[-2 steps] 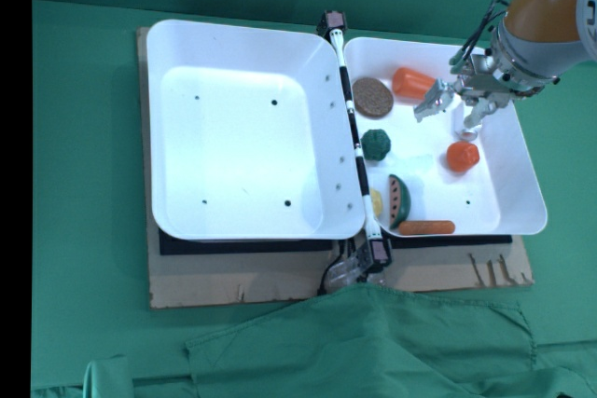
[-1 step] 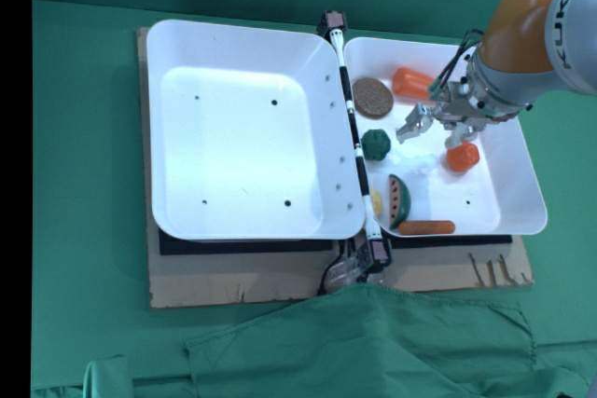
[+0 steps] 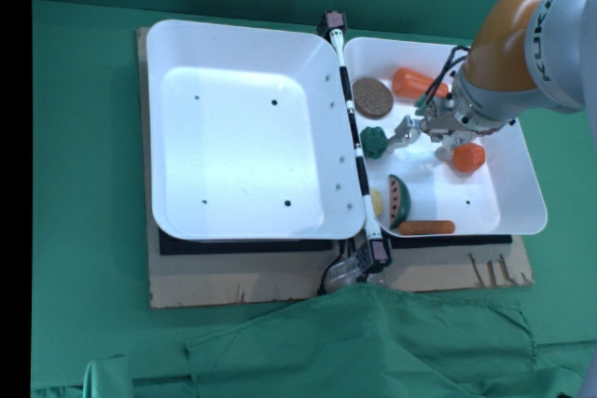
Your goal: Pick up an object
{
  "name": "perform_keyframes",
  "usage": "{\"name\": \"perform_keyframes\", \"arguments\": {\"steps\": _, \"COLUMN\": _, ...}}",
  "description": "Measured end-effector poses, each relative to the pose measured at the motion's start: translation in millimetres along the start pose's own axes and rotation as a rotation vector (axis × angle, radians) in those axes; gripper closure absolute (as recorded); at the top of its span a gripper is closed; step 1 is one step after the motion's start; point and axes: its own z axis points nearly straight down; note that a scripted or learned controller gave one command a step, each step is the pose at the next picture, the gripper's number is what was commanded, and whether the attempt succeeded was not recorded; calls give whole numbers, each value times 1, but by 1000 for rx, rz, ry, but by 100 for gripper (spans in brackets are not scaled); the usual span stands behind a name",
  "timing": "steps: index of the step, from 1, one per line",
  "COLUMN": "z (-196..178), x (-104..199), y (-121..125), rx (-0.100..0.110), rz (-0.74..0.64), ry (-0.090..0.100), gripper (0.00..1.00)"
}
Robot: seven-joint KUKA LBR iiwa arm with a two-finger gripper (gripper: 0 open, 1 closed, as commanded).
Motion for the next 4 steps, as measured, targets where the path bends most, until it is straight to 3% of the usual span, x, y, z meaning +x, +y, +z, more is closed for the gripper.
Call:
{"name": "perform_keyframes", "arguments": {"steps": 1, "z": -16, "x": -2, "y": 3, "rx": -14, "rz": 3, "ry": -4, "gripper": 100}}
{"name": "perform_keyframes", "arguments": {"steps": 2, "z": -62, "x": -3, "y": 2, "rx": -1, "rz": -1, "ry": -1, "gripper": 100}}
{"name": "perform_keyframes", "arguments": {"steps": 4, "z": -179, "x": -15, "y": 14, "rx": -4, "rz": -1, "ry": -1, "gripper": 100}}
